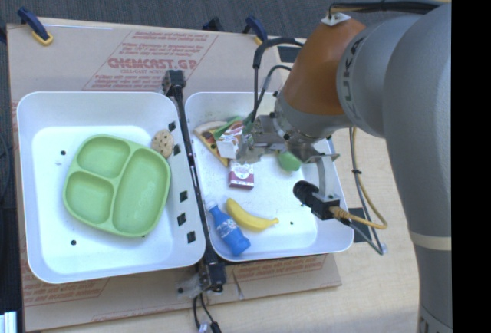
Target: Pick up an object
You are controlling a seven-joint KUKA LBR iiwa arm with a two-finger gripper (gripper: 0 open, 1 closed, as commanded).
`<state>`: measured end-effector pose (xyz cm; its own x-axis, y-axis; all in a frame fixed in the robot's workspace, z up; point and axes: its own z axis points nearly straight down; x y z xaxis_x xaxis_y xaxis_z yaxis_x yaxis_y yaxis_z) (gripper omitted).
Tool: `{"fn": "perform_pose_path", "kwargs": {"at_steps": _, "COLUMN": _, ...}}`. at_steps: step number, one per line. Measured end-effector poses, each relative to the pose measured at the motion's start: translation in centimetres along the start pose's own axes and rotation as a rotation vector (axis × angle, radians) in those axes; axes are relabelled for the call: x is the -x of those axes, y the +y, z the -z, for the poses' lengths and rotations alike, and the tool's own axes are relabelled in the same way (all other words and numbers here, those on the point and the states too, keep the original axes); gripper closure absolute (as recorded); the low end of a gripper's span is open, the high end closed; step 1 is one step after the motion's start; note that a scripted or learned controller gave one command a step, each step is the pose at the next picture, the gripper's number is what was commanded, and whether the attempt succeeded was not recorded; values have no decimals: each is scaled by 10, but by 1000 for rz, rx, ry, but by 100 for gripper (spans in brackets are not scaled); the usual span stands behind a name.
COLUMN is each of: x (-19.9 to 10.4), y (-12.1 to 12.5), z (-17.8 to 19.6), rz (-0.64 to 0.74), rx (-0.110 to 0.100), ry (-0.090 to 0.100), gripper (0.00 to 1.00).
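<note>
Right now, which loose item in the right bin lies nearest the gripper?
The small maroon carton, lying just below the gripper. The banana and blue bottle sit farther down, near the bin's front edge.

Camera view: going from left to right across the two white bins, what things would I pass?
Green divided plate → cookie → blue bottle → banana → green ball → black part of the arm's rig. I left out the small packets under the gripper, since they overlap.
</note>
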<state>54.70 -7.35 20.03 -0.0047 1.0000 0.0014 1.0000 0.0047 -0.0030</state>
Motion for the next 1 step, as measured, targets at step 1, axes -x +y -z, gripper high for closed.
{"fn": "perform_pose_path", "kwargs": {"at_steps": 1, "x": -6, "y": 37, "z": -5, "rz": 0, "rx": 2, "ry": 0, "gripper": 100}}
